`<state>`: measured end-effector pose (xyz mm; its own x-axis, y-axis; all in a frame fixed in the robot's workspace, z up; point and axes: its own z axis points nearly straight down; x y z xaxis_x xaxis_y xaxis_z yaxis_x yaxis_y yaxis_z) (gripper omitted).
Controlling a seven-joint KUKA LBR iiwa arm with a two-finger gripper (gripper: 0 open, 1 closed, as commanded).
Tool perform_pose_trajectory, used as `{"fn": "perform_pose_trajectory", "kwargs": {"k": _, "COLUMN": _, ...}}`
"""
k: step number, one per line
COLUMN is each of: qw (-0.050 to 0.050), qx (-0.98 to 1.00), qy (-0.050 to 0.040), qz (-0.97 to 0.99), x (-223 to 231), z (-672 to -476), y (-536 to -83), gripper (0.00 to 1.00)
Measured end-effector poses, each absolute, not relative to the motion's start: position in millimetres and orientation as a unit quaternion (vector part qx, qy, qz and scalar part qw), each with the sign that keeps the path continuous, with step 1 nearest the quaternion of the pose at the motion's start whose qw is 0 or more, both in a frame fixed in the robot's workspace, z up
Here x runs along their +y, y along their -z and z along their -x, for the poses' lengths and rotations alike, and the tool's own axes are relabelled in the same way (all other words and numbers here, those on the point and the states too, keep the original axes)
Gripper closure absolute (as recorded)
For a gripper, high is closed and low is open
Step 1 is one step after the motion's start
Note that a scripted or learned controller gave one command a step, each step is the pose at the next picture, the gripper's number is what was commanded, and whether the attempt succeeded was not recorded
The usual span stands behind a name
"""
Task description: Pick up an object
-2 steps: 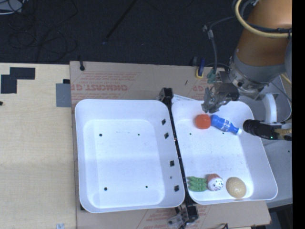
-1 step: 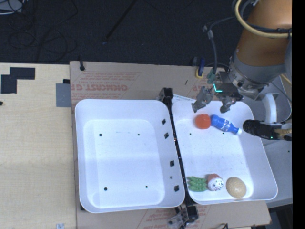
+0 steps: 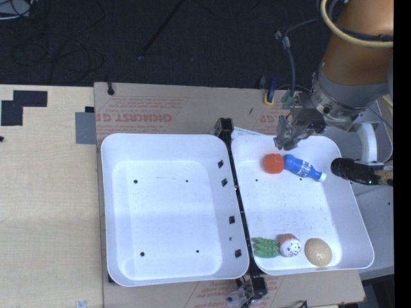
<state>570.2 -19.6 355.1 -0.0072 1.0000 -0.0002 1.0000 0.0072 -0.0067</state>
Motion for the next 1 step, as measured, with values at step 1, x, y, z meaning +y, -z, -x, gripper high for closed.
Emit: {"fn": "perform_pose_trajectory", "kwargs": {"k": 1, "qw": 0.001, "qx": -0.708, "qy": -0.0004, "qz": 0.706, "x": 9.0, "z": -572.4, "y": -369.5, "gripper": 1.00}}
